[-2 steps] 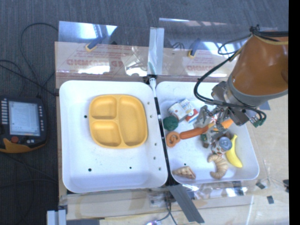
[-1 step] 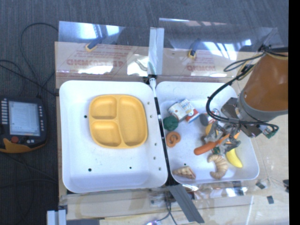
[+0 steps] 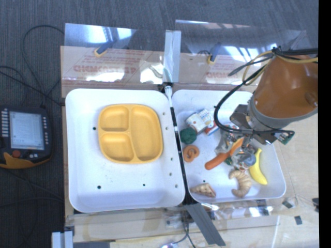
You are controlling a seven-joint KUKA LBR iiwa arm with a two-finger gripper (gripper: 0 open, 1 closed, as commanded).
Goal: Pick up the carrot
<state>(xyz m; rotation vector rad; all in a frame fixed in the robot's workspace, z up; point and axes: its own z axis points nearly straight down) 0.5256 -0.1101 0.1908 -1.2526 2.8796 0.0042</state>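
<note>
Claw (image 3: 239, 148): lowered over carrot's upper end; grip state could not be told.
Carrot (image 3: 221, 158): seen lying in bin (image 3: 276, 190), unlifted.
Left: lifting.

The orange carrot (image 3: 219, 159) lies slanted in the right bin (image 3: 196, 177).

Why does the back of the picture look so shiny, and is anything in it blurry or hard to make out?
In the camera view, the clear panels behind the bins catch bright glare and reflections; light is even over the white bins, with soft shadows. The yellow tray is sharp; the carrot sits partly under the gripper, where small parts blur together.
</note>
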